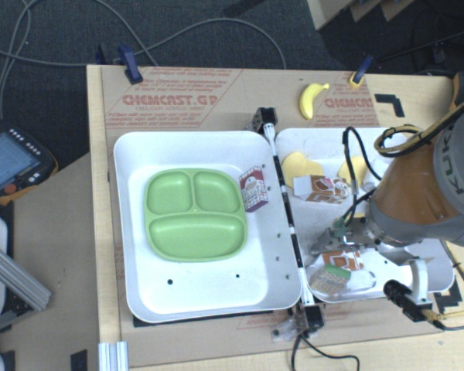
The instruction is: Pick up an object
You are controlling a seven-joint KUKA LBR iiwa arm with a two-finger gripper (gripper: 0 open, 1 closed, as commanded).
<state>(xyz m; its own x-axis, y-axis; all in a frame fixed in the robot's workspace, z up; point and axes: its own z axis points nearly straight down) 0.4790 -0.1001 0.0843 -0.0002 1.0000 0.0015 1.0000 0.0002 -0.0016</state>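
Note:
My gripper (334,242) hangs low in the right bin (441,265), near its front left part, under the orange band of the arm (410,192). Just below it lies a clear packet (336,278) with an orange and green label; whether the gripper touches it is unclear. Farther back in the same bin lie a small white and brown carton (319,188), a yellow piece (298,165) and another yellow thing (356,170) partly hidden by a black cable.
The left bin (139,284) holds a green divided plate (195,213) and a small red and white carton (253,188) by its right wall. A toy banana (312,99) lies on the bench behind the bins. Cables loop over the arm's wrist.

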